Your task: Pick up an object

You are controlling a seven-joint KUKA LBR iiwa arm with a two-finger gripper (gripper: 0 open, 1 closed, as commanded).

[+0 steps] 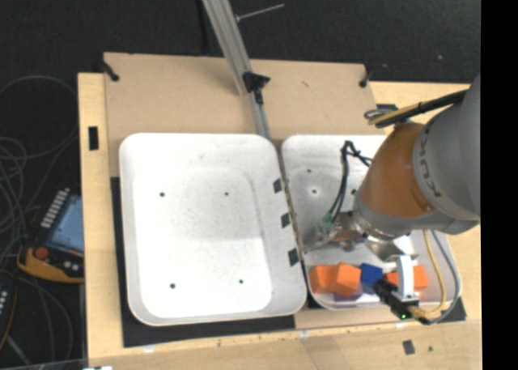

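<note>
Crowding orange block (336, 278), blue obj (371, 274), arm (421, 170) overhead.

The tan bench (178, 93) bears two shallow white bins, left bin (202, 223) and right bin (312, 166), side by side.

blocks (337, 278) in right bin (312, 170)
</note>
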